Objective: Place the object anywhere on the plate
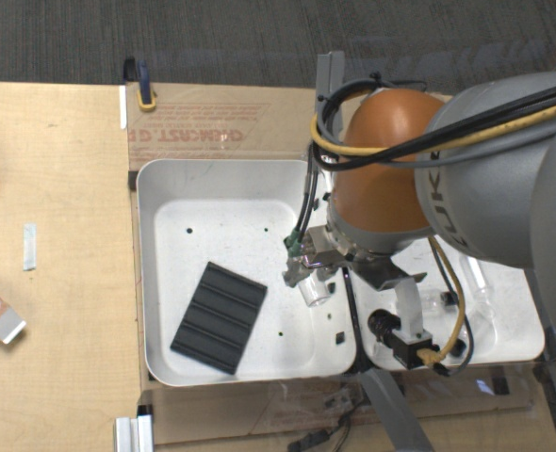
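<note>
Bright even overhead light; soft shadows inside white bin (155,252); mild glare on orange band (391,158); focus slightly soft.

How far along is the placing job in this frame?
Nothing looks done yet. The only loose object I can make out, a dark ribbed slab, lies flat on the floor of the left bin, apart from the arm. The gripper hangs near the divide between the bins, right of the slab; what it holds, if anything, is unclear. I cannot make out a plate, so pickup and placement both remain.
</note>
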Controlling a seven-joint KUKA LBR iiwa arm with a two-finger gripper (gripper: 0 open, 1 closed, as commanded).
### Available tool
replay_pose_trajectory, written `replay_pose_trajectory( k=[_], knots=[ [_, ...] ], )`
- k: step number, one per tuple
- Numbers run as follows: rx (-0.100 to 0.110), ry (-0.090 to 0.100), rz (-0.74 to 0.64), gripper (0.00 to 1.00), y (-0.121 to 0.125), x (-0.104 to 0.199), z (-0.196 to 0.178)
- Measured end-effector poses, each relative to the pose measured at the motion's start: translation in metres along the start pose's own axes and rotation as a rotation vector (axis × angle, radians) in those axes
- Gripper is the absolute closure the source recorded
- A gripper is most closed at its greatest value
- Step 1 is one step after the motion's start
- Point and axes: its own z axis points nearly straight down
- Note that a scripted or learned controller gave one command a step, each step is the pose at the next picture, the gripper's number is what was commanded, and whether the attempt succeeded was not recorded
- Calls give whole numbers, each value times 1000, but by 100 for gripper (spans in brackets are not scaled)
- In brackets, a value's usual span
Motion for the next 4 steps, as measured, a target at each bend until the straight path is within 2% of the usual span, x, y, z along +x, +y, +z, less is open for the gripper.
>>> replay_pose_trajectory(
  k=[1,2,3,4],
  knots=[
    [-3,-1,-148,100,30,55,-23],
    [0,0,-171,100,20,-19,27],
    [-2,-1,-352,100,48,76,-16],
    [-1,0,-422,100,11,-1,38]
  ],
)
